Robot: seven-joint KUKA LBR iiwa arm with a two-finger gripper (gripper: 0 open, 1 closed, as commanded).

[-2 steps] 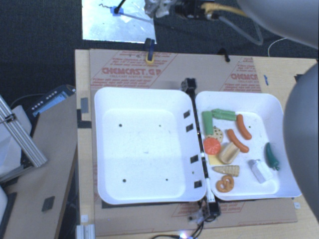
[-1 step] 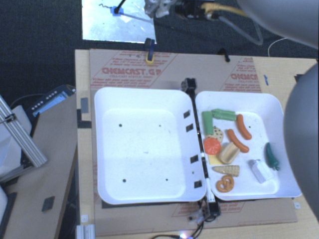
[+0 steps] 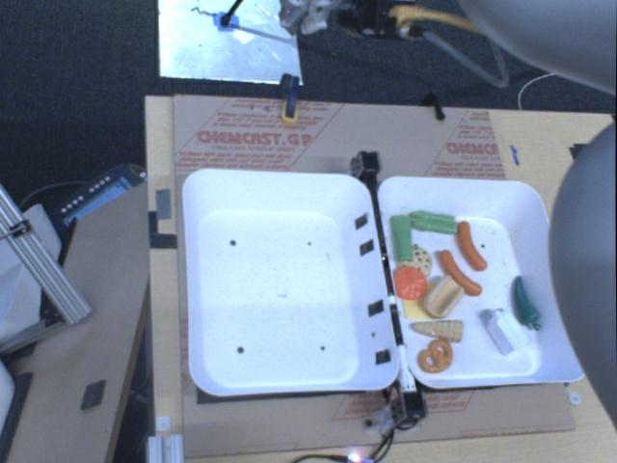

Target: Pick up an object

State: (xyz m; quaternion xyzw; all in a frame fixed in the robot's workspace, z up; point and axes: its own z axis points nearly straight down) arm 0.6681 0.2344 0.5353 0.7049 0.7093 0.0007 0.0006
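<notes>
Bins (image 3: 270,186): smooth white plastic | toy food: glossy, rounded | end effector (image 3: 307,13): metallic; grip state unclear

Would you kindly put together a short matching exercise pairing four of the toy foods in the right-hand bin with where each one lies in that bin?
Things:
1. pretzel
2. dark green pepper
3. red tomato
4. light green L-shaped piece

Places in the right bin:
A. upper left corner, near the divider
B. along the right wall
C. bottom, nearest the camera, left of centre
D. left side, about mid-height, beside the yellow wedge

Pairs: 1-C, 2-B, 3-D, 4-A
</notes>
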